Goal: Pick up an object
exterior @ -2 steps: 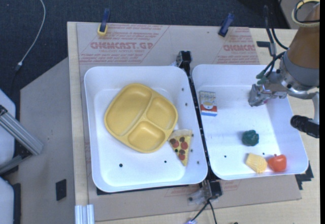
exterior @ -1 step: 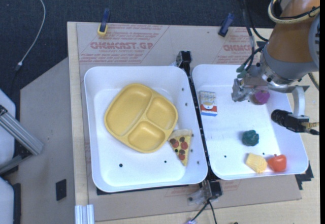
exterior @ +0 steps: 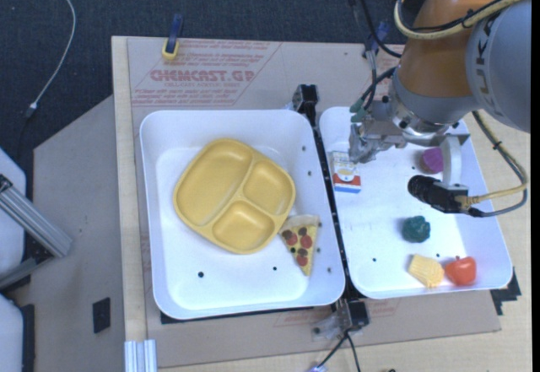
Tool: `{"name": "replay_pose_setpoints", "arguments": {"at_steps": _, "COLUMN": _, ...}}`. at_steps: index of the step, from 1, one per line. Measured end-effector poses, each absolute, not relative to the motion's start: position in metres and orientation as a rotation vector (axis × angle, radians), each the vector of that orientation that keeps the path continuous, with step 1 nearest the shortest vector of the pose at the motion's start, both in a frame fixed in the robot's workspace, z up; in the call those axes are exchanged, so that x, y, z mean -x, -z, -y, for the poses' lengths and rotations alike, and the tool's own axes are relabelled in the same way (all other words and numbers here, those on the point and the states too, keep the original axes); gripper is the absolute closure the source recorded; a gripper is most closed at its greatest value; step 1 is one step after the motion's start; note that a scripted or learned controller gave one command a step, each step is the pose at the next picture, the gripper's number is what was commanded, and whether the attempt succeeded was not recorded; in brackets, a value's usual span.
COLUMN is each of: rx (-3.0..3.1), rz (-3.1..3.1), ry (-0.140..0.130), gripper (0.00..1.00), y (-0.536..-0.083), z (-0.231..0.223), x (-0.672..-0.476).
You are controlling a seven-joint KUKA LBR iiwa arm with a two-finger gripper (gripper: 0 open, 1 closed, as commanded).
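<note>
On the bench, the left shallow white plastic bin [exterior: 160, 218] carries a yellow three-compartment plastic plate [exterior: 234, 195] near its middle, and a small toy pizza slice with red dots [exterior: 301, 241] lies touching the plate's rim at about four o'clock from it.

In the right shallow white plastic bin [exterior: 371, 277], close to its left wall, sits a small white carton with a red and blue band [exterior: 345, 175]. The pincer [exterior: 364, 147] hangs just beside this carton, and the carton lies at about seven o'clock from it, the nearest thing to it by a clear margin. The carton's long axis seems to run roughly twelve to six o'clock, along the bin wall. From this slanted look down I cannot tell how far apart the pincer's tips stand, and nothing is seen held in it.

Further right lie a purple rounded toy [exterior: 432, 160] at about three o'clock from the pincer, a dark teal lump [exterior: 415, 229] at about five o'clock, then a yellow ridged block [exterior: 426, 270] touching or nearly touching a red tomato-like toy [exterior: 461, 270] near the bin's lower right corner. All four are well apart from the pincer.

My judgement: the coming move turns on a short shift down-left onto the carton, with the bin wall close enough to crowd one side.
</note>
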State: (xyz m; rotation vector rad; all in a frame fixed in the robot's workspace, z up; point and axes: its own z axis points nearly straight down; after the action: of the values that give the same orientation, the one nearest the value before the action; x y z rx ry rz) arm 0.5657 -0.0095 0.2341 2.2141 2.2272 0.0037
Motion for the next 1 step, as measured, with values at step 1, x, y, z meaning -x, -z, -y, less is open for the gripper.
{"name": "replay_pose_setpoints", "arguments": {"at_steps": 1, "rx": -2.216, "rz": -2.226, "ry": -0.003, "gripper": 1.00, "y": -0.2366, "z": -0.0347, "x": -0.5702}}
